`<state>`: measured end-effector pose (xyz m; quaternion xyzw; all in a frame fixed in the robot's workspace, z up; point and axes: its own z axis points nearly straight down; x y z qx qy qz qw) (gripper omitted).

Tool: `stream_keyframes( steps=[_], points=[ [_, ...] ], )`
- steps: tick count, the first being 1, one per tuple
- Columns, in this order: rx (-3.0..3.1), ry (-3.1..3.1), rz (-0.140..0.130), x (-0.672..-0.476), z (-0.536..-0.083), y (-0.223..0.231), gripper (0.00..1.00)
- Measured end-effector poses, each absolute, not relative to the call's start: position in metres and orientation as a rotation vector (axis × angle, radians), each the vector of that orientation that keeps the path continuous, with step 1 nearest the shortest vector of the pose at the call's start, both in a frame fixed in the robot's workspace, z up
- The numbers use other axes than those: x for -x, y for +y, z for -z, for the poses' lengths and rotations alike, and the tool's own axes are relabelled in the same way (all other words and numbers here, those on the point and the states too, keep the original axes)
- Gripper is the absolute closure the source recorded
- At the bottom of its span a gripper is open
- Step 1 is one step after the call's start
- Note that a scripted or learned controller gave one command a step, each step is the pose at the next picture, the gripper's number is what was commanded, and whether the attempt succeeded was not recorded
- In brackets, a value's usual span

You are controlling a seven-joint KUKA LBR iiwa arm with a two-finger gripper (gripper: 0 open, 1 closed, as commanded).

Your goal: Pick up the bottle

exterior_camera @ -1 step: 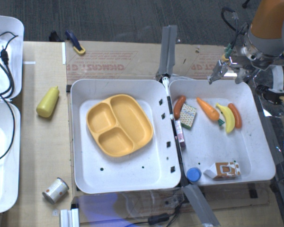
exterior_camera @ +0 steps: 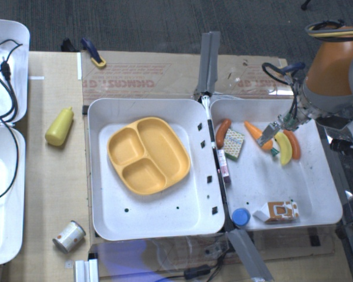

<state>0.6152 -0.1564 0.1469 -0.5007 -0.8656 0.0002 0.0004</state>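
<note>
Grey arm with orange band reaching in over the right bin's (exterior_camera: pixel 317 181) far right corner, gripper (exterior_camera: pixel 272 135) low beside the banana (exterior_camera: pixel 286 148) and carrot (exterior_camera: pixel 256 133), jaws slightly parted, holding nothing, yellow bottle (exterior_camera: pixel 59 127) lying tilted on the table (exterior_camera: pixel 53 187) near its left edge, outside both bins.

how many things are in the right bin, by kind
toy food: 4 (sausage, carrot, banana, orange-red piece)
cartons: 1 (small carton)
packets: 1 (green packet)
caps: 1 (blue cap)
total: 7
</note>
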Motion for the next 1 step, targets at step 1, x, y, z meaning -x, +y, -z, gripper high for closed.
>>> stream_keyframes(
  steps=[1],
  points=[
    [1.233, -2.89, 0.001, -0.5551, -0.0954, -0.1229, 0.0]
  ],
)
